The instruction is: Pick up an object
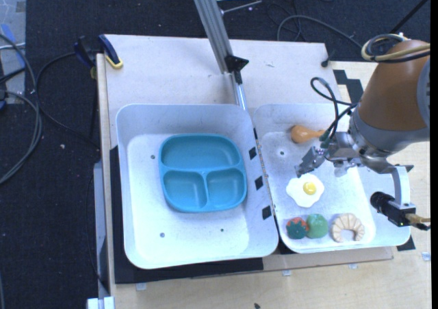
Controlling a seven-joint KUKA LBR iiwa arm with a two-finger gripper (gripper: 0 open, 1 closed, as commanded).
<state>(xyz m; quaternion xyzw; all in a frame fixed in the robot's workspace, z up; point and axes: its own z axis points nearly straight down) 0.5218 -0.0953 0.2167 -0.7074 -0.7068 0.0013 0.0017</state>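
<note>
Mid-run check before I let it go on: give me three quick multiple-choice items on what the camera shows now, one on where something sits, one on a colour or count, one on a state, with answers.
1. Where does the fried egg lie?
A. In the right bin, just below the tool
B. On the blue tray
C. On the bench outside the bins

2. How many compartments does the blue tray have?
A. Two
B. Three
C. Five

3. What is the state of the croissant?
A. Lifted by the tool
B. Resting on the floor of the right bin, apart from the tool
C. Lying in the left bin

Answers: 1 A, the egg sits on the white floor of the right bin under the tool. 2 B, one long section above two smaller ones. 3 B, it lies near the bin's front edge beside the green item, well clear of the tool.
</note>
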